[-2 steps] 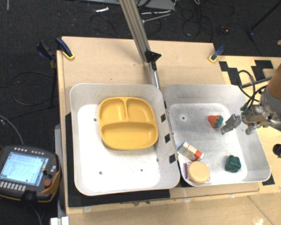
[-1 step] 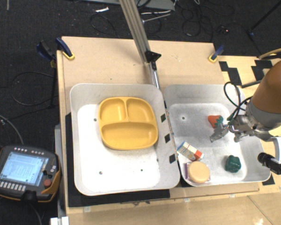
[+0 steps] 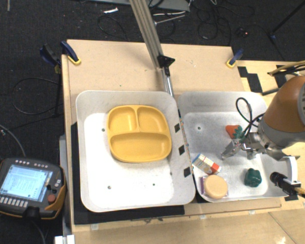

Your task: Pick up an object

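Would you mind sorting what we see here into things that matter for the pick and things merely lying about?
For the pick:
gripper
orange and green item
dark green object
small box
round tan object
right bin

Lying about:
yellow divided plate
left bin
handheld control pendant
blue and yellow clamps

No legible text, brand, no. or sign anywhere. Teach pendant (image 3: 26,186) on the floor off the table's front-left corner has a lit screen w/ lines on it, too small to read. Small carton (image 3: 205,163) in the right bin (image 3: 203,111), nr the table's front edge, carries red and white print, blurred, no letters made out. Black marks along the seam btwn the bins are plain patches, no characters.
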Action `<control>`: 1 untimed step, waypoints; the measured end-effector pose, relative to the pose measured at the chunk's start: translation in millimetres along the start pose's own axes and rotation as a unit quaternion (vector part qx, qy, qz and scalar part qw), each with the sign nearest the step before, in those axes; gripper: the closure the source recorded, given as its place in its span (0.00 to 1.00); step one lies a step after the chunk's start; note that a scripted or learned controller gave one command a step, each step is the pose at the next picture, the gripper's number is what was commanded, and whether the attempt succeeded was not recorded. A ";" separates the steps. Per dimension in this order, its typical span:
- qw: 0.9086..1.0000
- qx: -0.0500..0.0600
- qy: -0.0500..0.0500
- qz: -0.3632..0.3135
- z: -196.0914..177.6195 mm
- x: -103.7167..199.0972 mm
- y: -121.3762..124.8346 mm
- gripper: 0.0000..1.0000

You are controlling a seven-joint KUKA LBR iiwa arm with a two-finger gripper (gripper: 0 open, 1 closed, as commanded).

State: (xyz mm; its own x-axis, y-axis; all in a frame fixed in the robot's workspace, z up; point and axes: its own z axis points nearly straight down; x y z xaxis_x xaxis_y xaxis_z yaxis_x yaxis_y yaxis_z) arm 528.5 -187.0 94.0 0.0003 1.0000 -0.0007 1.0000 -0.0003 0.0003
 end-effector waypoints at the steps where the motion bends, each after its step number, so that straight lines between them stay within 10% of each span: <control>1: 1.000 -0.002 0.000 0.000 -12.4 0.0 1.0 1.00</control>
State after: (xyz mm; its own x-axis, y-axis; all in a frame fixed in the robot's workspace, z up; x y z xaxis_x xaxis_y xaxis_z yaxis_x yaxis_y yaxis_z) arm 529.5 -187.0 106.4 -0.0004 1.0000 -0.0014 1.0000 0.0004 0.0041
